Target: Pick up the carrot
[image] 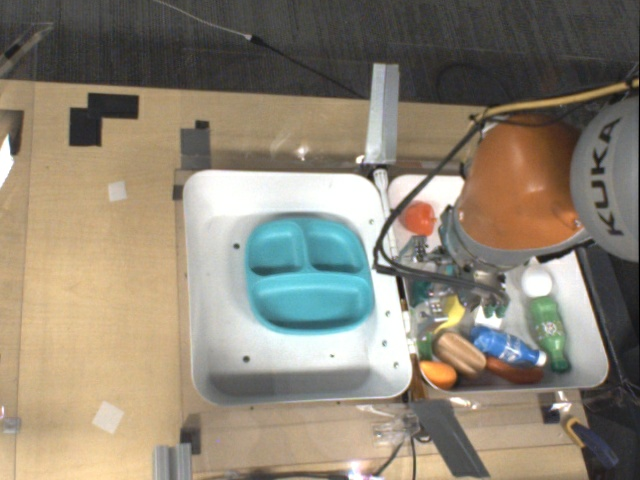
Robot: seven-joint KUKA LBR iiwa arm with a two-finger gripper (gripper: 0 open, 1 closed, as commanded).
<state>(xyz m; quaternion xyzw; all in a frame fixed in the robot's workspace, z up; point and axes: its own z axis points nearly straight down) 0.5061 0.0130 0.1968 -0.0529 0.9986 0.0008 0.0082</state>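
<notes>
Mostly hidden: the arm's orange band (520, 183) and grey wrist cover the middle of the right bin (585, 313), so much of its contents is out of sight.
Gripper: the gripper (450, 293) hangs low in the right bin among dark cables and metal parts; whether it is open or closed cannot be told, nor whether it touches anything.
Carrot: the carrot (437, 373) lies at the near left corner of the right bin, just beside a tan bread roll (461, 351), apart from the gripper.
Hard to make out: a yellow item (452, 313) and small green bits under the tool, too cluttered to name.
Other items: a blue bottle (508, 347), a green bottle (548, 334), a red ball (420, 218).
Left bin: the left bin (215, 298) holds a teal divided tray (305, 273).
</notes>
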